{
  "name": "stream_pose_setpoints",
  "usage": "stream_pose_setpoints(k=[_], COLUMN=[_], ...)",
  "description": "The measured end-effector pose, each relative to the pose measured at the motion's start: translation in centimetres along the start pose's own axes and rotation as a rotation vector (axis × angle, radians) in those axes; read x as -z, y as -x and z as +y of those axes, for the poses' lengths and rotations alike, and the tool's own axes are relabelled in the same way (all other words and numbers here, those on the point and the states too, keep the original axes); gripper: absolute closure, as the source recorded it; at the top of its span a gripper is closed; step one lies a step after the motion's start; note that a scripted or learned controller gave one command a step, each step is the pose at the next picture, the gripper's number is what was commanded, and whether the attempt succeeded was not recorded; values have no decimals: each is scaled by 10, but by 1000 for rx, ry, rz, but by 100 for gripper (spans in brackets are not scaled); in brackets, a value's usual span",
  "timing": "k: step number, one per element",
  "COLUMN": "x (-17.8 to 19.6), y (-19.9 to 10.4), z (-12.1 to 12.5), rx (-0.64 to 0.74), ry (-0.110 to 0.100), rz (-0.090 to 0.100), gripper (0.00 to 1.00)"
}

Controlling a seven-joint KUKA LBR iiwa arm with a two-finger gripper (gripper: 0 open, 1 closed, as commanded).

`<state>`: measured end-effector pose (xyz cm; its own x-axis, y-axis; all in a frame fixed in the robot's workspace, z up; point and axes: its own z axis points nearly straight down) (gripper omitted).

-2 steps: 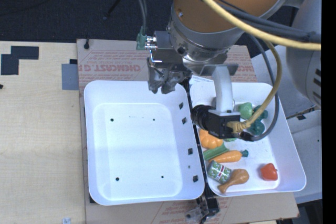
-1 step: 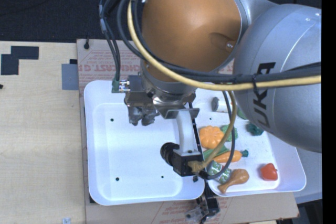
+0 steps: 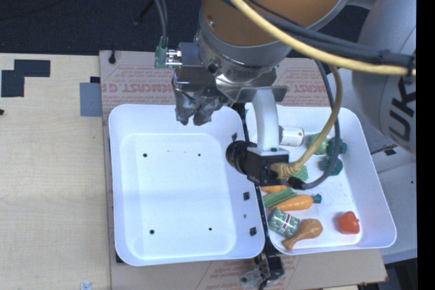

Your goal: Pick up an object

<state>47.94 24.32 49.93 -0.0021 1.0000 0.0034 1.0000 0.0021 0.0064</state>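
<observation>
Here, carrot (image 3: 297, 202): lying in the right bin (image 3: 372, 173), among a drumstick (image 3: 304, 232), a small can (image 3: 283, 221) and a red fruit (image 3: 348, 222).
Claw (image 3: 194, 112): above the left bin's (image 3: 170, 193) far edge, well apart from the carrot.
Claw state: open or closed, cannot tell.

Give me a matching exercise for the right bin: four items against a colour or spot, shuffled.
Things:
1. carrot
2. drumstick
3. can
4. red toy

Colour or spot:
a. closest to the right bin outer wall
b. green label
c. orange, green top
d. tan, nearest the front rim

Pairs: 1-c, 2-d, 3-b, 4-a.
</observation>
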Motion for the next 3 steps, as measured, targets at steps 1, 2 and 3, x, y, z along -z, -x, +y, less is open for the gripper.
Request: stream_pose_setpoints(k=[1, 2, 3], x=[-220, -88, 44], y=[9, 0, 0], z=[-8, -3, -3], rx=[-3, 0, 0], ry=[-24, 2, 5], rz=[-13, 2, 2], gripper=[100, 100, 100])
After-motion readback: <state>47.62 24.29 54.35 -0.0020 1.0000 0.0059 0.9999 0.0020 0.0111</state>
